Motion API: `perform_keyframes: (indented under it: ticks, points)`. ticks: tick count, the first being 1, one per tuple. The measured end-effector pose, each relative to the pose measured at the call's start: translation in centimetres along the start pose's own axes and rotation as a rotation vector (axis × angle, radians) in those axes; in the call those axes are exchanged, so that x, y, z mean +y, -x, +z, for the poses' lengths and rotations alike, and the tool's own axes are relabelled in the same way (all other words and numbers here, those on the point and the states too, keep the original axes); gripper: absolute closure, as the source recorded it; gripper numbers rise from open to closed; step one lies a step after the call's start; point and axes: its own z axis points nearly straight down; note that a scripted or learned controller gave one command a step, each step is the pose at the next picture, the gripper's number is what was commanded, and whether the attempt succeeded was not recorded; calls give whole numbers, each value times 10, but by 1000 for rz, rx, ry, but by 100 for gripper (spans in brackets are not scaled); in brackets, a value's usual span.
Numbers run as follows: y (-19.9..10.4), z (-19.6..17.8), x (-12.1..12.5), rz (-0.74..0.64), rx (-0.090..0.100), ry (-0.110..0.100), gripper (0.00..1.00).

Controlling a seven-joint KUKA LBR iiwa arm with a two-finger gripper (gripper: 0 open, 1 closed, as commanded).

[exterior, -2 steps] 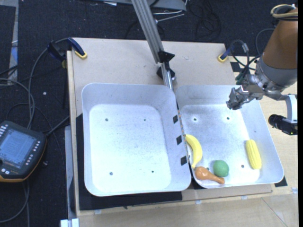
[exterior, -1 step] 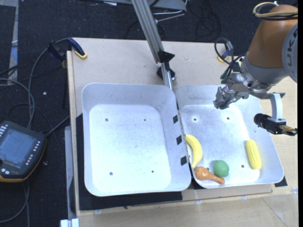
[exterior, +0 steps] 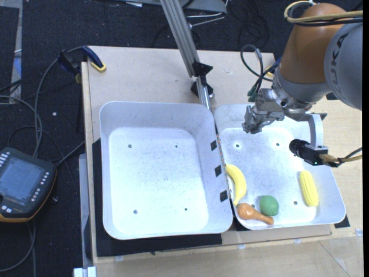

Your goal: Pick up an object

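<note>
The right bin (exterior: 262, 157) holds a yellow banana (exterior: 236, 180) against its left wall, an orange drumstick-shaped toy (exterior: 253, 212) at the front, a green round toy (exterior: 268, 205) beside it, and a yellow corn cob (exterior: 309, 188) at the right. My gripper (exterior: 253, 124) hangs over the back left part of that bin, well behind all the objects. Nothing shows between its fingers, and their gap is too dark to read.
The left bin (exterior: 155, 166) sits beside the right one, their walls touching in the middle. A metal pole (exterior: 181, 33) slants down to the bins' back junction. A pendant (exterior: 20, 183) lies off the bench at left.
</note>
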Motion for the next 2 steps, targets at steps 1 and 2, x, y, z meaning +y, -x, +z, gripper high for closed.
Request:
perform_keyframes:
  ticks: [1,2]
  points:
    - [-48,2,-12,0,0,-1,100]
    - [-93,6,-20,0,0,-2,100]
